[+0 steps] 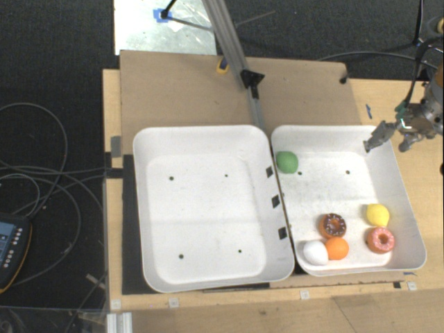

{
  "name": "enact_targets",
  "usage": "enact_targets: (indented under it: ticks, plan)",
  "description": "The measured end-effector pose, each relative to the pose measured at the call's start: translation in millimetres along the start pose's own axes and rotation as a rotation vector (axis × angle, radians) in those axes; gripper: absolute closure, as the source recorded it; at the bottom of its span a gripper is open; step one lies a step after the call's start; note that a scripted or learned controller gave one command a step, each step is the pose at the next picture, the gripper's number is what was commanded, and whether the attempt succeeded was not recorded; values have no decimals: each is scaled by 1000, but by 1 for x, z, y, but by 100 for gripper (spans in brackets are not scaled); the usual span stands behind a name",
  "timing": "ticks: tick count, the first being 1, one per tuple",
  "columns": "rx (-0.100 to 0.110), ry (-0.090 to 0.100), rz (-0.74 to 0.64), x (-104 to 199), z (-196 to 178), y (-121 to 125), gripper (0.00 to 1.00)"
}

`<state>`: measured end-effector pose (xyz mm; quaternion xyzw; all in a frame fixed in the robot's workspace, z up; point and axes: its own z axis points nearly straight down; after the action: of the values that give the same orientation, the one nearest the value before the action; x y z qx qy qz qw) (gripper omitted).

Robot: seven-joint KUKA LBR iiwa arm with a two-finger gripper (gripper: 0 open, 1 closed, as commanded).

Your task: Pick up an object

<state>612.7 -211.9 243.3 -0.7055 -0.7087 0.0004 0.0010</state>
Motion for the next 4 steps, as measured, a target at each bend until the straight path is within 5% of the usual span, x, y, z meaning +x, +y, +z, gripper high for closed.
enact_targets:
  ticks: [1,4]
  plan:
    - [-3,-2,-2,0,-2,1,0]
    - [1,0,0,13,149,4,0]
